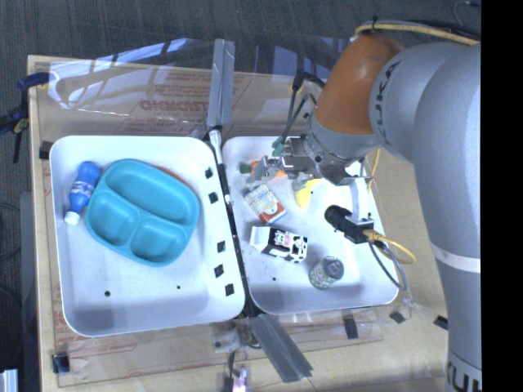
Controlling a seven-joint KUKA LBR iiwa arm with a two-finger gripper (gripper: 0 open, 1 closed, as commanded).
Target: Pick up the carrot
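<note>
Two bins on worktop | carrot (260, 167) near top-left of right bin (372, 294), small orange piece with green end, just beside the tool (282, 160) | tool state: cannot tell, wrist hides it | handling (judged): light, stiff, smooth, likely rolls; grip across mid-body, clear of carton (265, 203).

camera: single, fixed above the counter (122, 88)
angle: looks down at a slant
range: mid-distance, both white bins fully in frame, left bin (73, 300), right bin (368, 288)
arm side: arm (425, 121) enters from view's right
</note>
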